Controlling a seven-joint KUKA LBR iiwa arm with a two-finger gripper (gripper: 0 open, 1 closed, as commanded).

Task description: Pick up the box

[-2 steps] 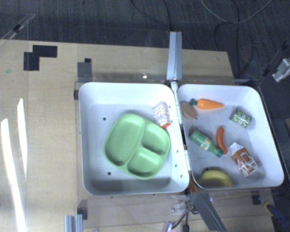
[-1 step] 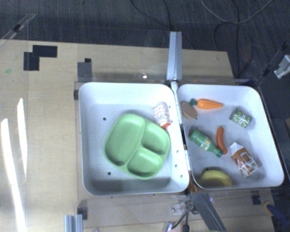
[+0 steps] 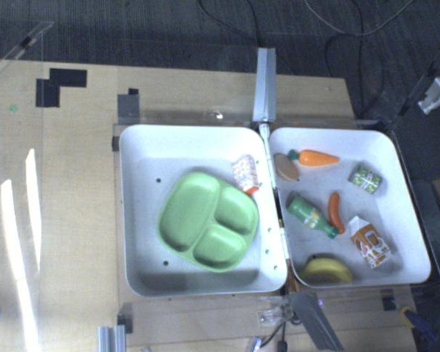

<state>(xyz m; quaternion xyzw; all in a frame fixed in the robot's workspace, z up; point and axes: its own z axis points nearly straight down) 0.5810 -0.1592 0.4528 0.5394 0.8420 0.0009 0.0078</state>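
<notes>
The box [image 3: 370, 244] lies tilted in the right bin [image 3: 403, 169], just right of the sausage [image 3: 335, 211]. Best to descend squarely across its narrow sides, clear of the sausage. The pincer's state I cannot tell.

- The bench [image 3: 59, 218] is light wood, and it fills the side toward 9 o'clock.
- Black tape shapes [image 3: 57, 84] sit on the wood toward 10 o'clock.
- Bright streaks of light [image 3: 31, 196] shine on the wood toward 9 o'clock.
- The floor [image 3: 132, 13] along 12 o'clock is dark grey.
- Thin black cables [image 3: 235, 13] loop on the floor toward 12 and 1 o'clock.
- A grey metal bar [image 3: 265, 86] stands up from the middle toward 12 o'clock.
</notes>
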